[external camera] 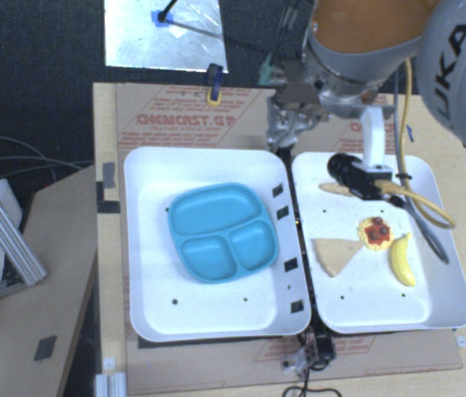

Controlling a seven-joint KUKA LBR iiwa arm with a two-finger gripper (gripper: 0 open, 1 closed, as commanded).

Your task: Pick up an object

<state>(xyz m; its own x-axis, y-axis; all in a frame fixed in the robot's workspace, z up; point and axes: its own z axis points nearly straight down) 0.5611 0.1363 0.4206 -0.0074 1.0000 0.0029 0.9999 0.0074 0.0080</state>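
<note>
The right bin (444, 304) holds a yellow banana (402, 260), a small round tart with red topping (374, 231) and a tan triangular wedge (335, 255). A pale tan strip (332, 189) lies near that bin's far left corner, partly hidden by the robot. My gripper (285, 137) hangs over the far rim where the two bins meet, well away from these objects and with nothing visibly in it. The big grey arm covers the top right of the view.
A blue divided plate (221, 231) lies in the middle of the left bin (146, 304). A cardboard sheet (183, 114) lies under both bins. At the far left lies a shiny metal sheet (163, 23), with a yellow and blue clip (214, 85) at its near corner.
</note>
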